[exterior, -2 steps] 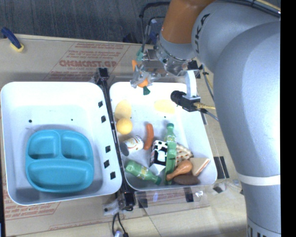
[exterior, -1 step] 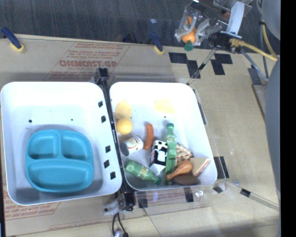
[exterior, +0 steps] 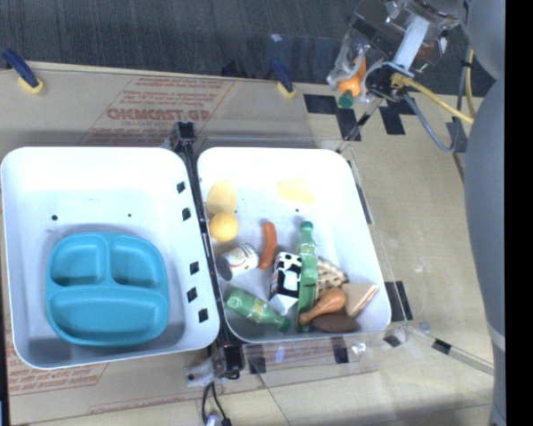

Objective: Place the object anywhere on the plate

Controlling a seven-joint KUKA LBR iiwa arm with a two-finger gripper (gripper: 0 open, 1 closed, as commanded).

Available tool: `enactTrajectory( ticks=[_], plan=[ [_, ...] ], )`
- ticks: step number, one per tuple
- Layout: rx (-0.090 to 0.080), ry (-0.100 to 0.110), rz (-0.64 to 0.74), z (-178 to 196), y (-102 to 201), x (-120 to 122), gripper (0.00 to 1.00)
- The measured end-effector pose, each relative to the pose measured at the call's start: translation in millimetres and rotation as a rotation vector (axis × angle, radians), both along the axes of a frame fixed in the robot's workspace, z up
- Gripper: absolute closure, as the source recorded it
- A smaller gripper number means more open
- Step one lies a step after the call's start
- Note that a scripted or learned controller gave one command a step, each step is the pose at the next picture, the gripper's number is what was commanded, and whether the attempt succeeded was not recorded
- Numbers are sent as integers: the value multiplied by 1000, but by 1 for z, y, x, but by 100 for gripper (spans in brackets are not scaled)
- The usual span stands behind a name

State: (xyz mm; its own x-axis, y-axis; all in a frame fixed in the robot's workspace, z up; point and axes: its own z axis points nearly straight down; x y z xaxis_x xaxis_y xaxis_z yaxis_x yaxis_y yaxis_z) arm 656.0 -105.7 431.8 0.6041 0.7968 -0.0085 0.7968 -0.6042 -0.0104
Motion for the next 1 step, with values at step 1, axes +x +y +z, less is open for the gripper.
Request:
enactTrajectory(
  ticks=[1],
  plan=[
    [-2,2,-203,-57,-36,0,100]
  ],
)
